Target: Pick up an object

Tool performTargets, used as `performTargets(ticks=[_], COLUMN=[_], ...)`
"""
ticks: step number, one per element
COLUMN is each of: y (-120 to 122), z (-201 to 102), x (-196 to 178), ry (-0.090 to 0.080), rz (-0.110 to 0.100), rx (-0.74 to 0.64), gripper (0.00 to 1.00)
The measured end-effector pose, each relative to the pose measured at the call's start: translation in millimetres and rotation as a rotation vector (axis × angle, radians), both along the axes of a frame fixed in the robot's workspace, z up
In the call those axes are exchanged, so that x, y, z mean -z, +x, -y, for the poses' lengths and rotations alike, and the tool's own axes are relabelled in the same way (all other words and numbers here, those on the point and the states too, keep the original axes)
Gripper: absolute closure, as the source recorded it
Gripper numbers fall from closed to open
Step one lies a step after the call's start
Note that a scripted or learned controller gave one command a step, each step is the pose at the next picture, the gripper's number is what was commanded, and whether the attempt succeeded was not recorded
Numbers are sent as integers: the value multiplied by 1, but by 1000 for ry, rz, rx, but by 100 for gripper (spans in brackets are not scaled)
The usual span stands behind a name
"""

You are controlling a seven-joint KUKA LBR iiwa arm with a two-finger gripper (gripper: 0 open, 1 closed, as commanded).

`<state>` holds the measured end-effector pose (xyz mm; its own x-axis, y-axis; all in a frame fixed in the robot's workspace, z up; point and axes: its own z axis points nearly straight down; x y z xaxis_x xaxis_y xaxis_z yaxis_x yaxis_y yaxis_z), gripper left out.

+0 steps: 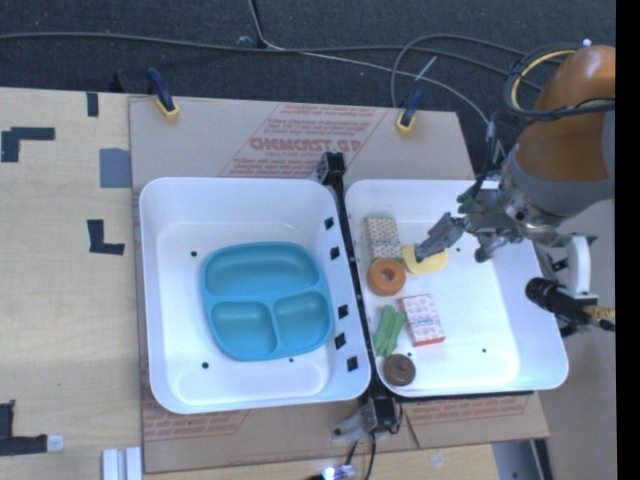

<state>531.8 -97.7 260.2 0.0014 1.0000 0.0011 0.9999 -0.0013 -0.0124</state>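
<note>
The gripper (428,252) was observed low in the right bin (500,363), its fingers closed on a yellow object (432,261). That object was located just beside an orange ring (386,276). A blue tray (266,299) was noted in the left bin (175,268).

Gripper (428,252) over right bin (520,368), touching yellow object (430,262); blue tray (266,299) left.

bins (175,228): white plastic, smooth, faintly glossy | tray (266,299): blue plastic, smooth, satin | sheet under bins (290,133): matt brown cardboard, red print | bench (60,308): pale wood, matt | floor (120,8): dark rough carpet
</note>
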Motion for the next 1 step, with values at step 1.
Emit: performTargets(ticks=[1], y=[2], z=[0], x=[-5], ry=[-1], rz=[10], rx=[-3], gripper=[0])
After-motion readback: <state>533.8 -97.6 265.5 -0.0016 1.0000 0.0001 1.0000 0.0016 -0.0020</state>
